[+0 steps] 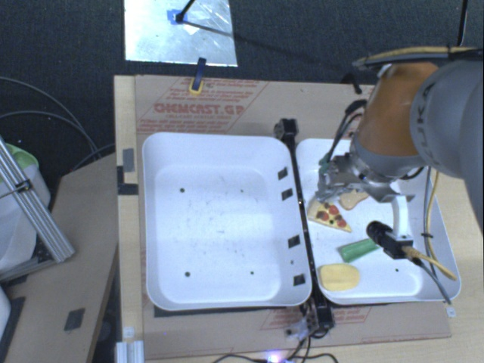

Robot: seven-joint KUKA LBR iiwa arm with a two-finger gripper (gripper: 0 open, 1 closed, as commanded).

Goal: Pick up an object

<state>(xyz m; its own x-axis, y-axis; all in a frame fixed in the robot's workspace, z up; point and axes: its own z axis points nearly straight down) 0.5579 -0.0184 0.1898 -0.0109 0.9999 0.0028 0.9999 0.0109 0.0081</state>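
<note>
The right bin [431,282] holds a toy pizza slice [330,215], a green block [357,249], a pale yellow lump [339,277] and a tan piece [352,200] half under the arm. My gripper [330,181] hangs low over the bin's upper left part, just above the pizza slice and beside the tan piece. The grey arm with its orange band covers the bin's far side. I see nothing held between the fingers.
The left bin [159,203] lies beside the right one, with black clips [287,195] along the shared rim. A black and yellow cable [420,259] trails over the right bin. A metal sheet [180,20] lies beyond the bench.
</note>
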